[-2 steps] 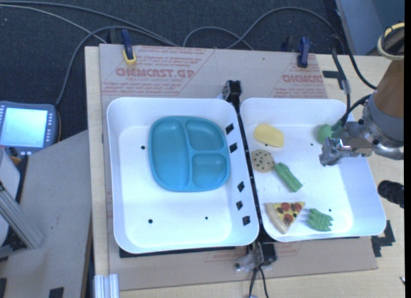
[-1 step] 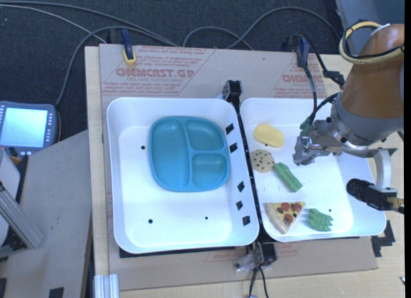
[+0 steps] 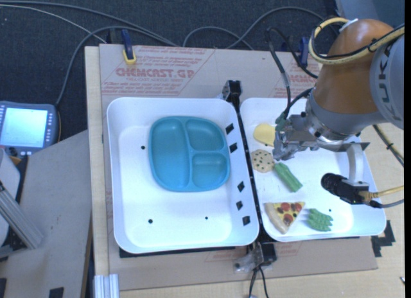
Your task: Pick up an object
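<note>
In the right bin (image 3: 359, 226) lie small toy foods: a round speckled cookie (image 3: 261, 160), a long green vegetable (image 3: 287, 177), a pizza wedge (image 3: 285, 214), a leafy green piece (image 3: 320, 219) and a yellow piece (image 3: 264, 133). The gripper (image 3: 280, 152) is low between cookie and green vegetable; how its fingers stand, I cannot tell. The left bin (image 3: 128, 213) holds a smooth blue divided tray (image 3: 189, 153).

Red printing runs across the brown board (image 3: 173, 65) under the two bins: the large line reads roughly "CHEMCAST G.P", its end cut off by the bin rim, and the smaller red lines above and below it are too fine to read. More red print on the board near the arm is partly hidden and unreadable. On the grey arm (image 3: 385, 85), at the right edge, the dark letters "UK" show, the rest cut off.
</note>
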Tool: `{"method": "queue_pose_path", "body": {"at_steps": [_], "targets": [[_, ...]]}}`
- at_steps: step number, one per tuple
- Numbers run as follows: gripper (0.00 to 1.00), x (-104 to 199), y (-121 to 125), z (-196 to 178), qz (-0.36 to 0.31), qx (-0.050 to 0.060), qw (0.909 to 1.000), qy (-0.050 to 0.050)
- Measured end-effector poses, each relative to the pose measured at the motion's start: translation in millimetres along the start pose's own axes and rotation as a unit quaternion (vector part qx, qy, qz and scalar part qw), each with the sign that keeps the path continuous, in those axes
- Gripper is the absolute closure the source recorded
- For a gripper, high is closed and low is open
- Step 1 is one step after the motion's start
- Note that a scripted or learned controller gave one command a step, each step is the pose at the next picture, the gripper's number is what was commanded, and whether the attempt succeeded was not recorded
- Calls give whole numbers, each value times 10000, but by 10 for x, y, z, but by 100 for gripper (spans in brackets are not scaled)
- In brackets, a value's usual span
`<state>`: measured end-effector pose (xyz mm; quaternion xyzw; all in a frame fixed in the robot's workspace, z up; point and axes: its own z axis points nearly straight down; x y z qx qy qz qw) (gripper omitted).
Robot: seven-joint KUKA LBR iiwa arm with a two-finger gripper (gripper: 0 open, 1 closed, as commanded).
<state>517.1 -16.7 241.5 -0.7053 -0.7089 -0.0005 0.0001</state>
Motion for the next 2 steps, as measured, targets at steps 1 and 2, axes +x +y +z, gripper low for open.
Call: {"method": "queue_pose_path", "body": {"at_steps": [1, 2], "targets": [[100, 480, 210, -53, -7, -8, 10000, 5], [100, 891, 492, 52, 1, -8, 10000, 1]]}}
